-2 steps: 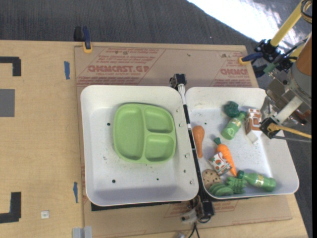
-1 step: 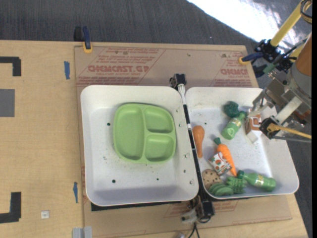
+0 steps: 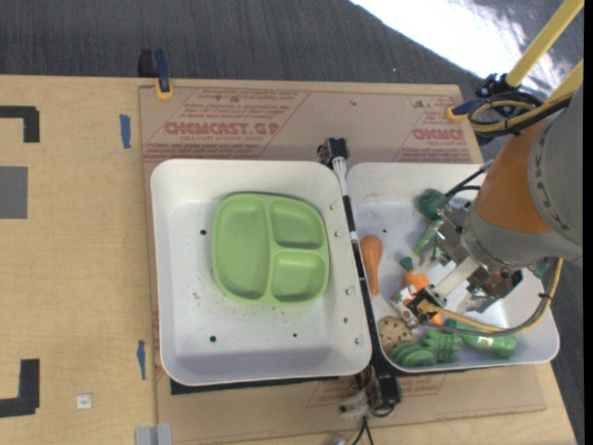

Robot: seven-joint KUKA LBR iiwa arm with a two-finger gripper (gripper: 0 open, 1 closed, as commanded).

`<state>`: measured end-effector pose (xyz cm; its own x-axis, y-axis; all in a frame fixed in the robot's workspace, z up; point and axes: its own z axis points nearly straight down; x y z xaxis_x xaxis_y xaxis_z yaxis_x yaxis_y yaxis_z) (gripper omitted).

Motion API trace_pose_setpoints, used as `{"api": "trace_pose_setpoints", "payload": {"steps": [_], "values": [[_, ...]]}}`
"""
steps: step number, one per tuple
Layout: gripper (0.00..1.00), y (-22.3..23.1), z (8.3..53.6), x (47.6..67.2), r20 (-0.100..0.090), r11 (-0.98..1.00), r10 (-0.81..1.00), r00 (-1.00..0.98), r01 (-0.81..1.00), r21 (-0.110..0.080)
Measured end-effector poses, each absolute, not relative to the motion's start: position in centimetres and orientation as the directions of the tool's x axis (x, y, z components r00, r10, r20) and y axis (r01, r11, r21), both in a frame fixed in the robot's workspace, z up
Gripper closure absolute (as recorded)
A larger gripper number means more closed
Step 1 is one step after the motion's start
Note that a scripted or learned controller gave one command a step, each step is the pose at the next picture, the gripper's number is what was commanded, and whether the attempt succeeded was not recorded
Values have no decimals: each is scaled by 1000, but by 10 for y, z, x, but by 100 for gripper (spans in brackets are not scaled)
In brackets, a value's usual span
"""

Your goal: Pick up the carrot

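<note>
Counter (image 3: 83,248): one, pale wood. Overlaid from centre to right edge with one printed cardboard sheet (image 3: 296,119).

Arm (image 3: 528,193): one, grey with orange band. Reaches in over the counter's right edge, wrist above the right bin.

Bins: two, shallow, white, side by side with walls touching, set toward the counter's near edge. Left bin (image 3: 185,341) at counter centre, right bin (image 3: 389,179) beside the right edge.

Left bin contents: one light-green plate (image 3: 243,248), three compartments, lying flat.

Right bin contents, in descending size:
- Gripper (image 3: 456,265): one, low over the bin's middle, largely hidden under the wrist. Spread or pressed together: cannot be told.
- Green toy pieces: one teal piece (image 3: 429,202) on the side toward the counter's far edge. Also a cluster (image 3: 454,345) along the wall toward the near edge; exact count in the cluster unclear.
- Carrot (image 3: 371,260): one, orange. Lies just beside the wall shared with the left bin, long axis running far to near. Apart from the gripper, on its side toward the counter's left edge.
- Cookie (image 3: 391,329): one, brown, speckled, just beside the green cluster.
- Small orange-and-white item (image 3: 413,287): one, between carrot and gripper, identity unclear.
</note>
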<state>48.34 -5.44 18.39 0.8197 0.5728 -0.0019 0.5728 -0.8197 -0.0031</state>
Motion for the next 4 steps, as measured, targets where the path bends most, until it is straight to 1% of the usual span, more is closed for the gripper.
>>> {"api": "trace_pose_setpoints", "payload": {"steps": [1, 2, 3, 4], "values": [[0, -78, 121, 482, 0, -810, 586, 810, 586, -1], [0, -93, 90, 481, 6, -844, 536, 844, 536, -5], [100, -94, 102, 486, 15, -844, 537, 844, 536, 9], [100, -95, 92, 483, 11, -871, 490, 871, 490, 3]]}}
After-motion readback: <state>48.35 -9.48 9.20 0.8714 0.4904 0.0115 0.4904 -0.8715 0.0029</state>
